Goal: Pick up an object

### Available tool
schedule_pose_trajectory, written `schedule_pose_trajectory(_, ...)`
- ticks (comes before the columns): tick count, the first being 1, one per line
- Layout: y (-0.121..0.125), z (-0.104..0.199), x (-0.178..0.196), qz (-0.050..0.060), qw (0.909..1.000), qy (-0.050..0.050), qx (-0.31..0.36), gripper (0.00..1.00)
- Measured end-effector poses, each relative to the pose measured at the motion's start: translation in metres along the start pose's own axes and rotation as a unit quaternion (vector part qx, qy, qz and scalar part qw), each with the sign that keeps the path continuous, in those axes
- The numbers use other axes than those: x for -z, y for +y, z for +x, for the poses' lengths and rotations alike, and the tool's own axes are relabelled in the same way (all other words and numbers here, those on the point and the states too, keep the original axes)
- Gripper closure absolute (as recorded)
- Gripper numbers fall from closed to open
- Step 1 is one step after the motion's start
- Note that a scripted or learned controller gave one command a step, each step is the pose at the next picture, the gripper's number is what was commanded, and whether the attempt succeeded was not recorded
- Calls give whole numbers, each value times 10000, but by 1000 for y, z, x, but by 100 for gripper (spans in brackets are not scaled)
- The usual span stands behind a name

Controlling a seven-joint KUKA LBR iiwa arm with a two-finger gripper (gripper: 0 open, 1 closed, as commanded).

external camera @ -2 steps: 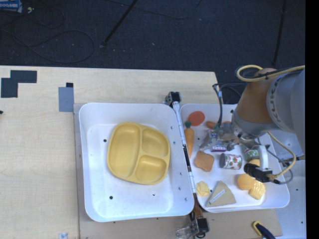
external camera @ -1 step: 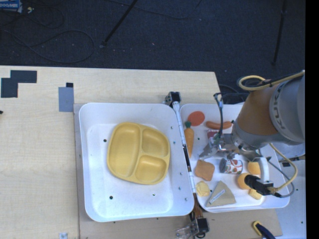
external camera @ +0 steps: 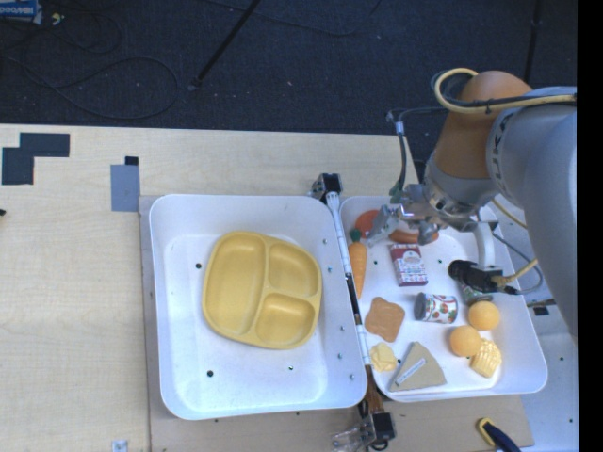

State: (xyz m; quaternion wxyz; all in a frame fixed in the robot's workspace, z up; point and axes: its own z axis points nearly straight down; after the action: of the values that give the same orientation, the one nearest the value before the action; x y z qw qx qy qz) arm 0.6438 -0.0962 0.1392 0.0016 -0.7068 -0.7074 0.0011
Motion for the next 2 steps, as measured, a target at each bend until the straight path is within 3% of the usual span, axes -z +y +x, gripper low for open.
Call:
schedule_pose_trajectory(1, 0, -42, -53, 1, 10000, -1, 1, 0)
schedule_pose_trajectory(2, 0, 1, -50, -22, 9999, -93, -37, 0)
